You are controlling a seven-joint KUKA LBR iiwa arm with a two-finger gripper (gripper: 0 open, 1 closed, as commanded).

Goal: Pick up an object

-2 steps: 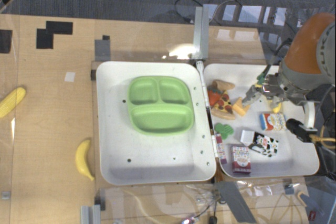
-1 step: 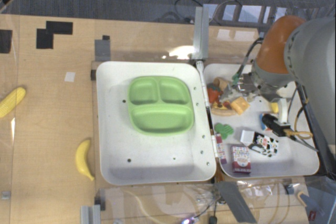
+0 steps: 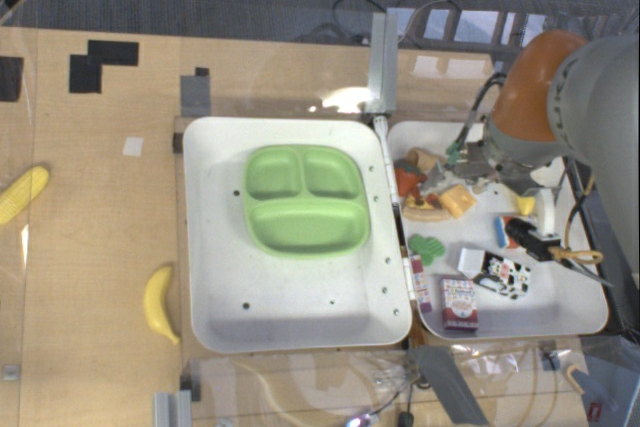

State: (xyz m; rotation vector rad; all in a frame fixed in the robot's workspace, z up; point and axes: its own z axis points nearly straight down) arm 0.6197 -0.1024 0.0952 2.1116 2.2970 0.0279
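- Yellow wedge-shaped toy block (image 3: pixel 458 202) — judged light, stiff and smooth, so best taken across its flat sides; it lies in the right-hand white bin (image 3: pixel 590 315), centre-right of the frame, touching the red toy pieces (image 3: pixel 408 183).
- Its look is a plain yellow-orange chunk.
- Gripper (image 3: pixel 452 167) is seen just above it — finger state cannot be told.

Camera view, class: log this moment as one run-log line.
arm: over right bin | gripper: low among clutter | nearest: yellow block | green tray: left bin
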